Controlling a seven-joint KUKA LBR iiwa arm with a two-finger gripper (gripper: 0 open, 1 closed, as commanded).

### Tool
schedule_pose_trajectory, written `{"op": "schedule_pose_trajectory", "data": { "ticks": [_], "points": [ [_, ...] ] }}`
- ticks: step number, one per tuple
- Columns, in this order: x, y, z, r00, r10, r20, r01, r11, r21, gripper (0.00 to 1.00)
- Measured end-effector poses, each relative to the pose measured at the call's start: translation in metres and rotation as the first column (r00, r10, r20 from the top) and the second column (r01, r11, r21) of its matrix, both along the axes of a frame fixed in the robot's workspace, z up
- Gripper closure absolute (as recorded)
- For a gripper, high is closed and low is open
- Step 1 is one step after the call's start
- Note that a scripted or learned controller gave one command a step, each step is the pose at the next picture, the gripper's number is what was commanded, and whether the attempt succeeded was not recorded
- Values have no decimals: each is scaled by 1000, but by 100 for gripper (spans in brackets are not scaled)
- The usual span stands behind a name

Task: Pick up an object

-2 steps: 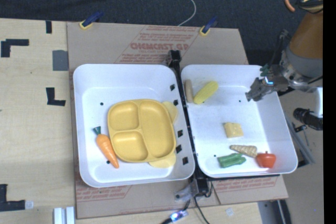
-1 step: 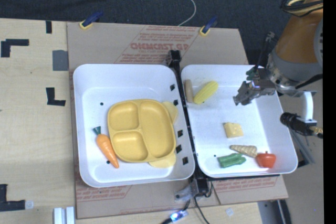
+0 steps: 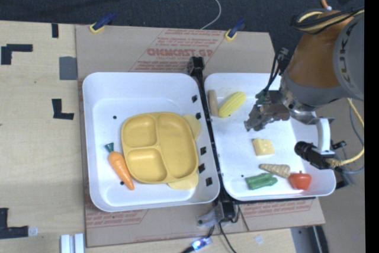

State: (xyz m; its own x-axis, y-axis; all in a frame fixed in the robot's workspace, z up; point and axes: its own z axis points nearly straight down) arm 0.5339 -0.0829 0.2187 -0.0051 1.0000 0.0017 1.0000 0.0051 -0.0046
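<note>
**Two bins, my gripper low over the right one**

Two shallow white bins sit side by side on the bench. From the overhead camera, my gripper [image 3: 259, 118] hangs over the upper middle of the right bin [image 3: 237, 185], and I cannot tell whether it is released or clenched; nothing visibly sits in it.

Closest to me is the toy corn cob [image 3: 232, 103], just to the left of my gripper in the bin's upper left corner. Its long axis runs on a slant, one end toward the lower left, the other toward the upper right. Beside it, against the divider, lies a small tan piece [image 3: 212, 101]. Below my gripper rests a pale yellow cheese wedge [image 3: 263, 146]. Along the near wall lie a green pod [image 3: 260, 181], an ice-cream cone [image 3: 276, 169] pointing left, and a red tomato [image 3: 301, 181].

The left bin [image 3: 98, 127] holds a yellow divided plate [image 3: 159, 146], with an orange carrot [image 3: 121, 169] touching its left edge, leafy end up.
</note>
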Motion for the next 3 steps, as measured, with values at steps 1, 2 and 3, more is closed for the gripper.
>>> {"op": "schedule_pose_trajectory", "data": {
  "ticks": [1,2,3],
  "points": [
    [-16,48,-6,1000,0,0,0,1000,0,100],
    [-8,55,1,1000,-3,3,3,1000,-1,100],
    [-26,54,12,1000,-5,1,5,1000,-1,100]
  ]
}}
